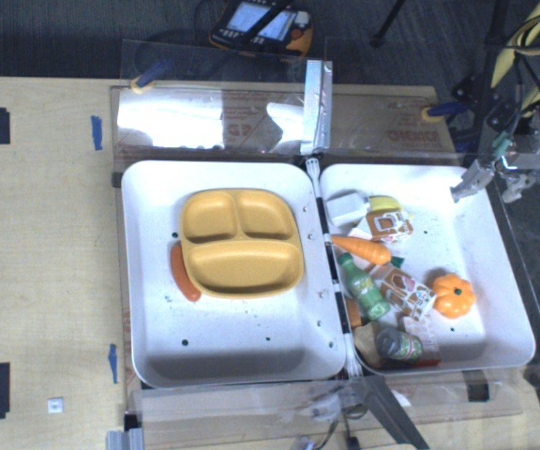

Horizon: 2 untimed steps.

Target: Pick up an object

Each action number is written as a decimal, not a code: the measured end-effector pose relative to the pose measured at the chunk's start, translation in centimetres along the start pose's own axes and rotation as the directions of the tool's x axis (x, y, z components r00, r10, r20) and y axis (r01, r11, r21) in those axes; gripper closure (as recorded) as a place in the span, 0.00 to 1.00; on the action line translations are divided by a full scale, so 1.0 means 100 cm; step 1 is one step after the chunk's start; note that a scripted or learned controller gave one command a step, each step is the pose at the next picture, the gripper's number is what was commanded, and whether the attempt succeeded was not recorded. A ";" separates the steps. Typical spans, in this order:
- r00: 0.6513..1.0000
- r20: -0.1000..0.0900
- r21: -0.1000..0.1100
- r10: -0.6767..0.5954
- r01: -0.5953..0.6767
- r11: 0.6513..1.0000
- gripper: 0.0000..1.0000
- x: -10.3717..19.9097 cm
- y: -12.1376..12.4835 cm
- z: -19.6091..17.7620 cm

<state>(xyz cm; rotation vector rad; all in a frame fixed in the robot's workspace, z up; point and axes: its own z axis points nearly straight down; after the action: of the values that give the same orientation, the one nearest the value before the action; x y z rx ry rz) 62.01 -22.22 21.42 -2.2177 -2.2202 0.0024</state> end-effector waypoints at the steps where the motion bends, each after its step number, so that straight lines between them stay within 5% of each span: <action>1: 1.000 0.001 -0.001 0.012 -0.012 1.000 0.00 0.056 -0.062 0.113; 2: 0.996 0.001 -0.007 -0.087 0.087 0.996 0.00 0.122 -0.109 0.128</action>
<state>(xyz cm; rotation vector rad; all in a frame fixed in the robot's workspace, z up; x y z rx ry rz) 51.03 -10.01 8.70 -2.1223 -2.3195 -0.0045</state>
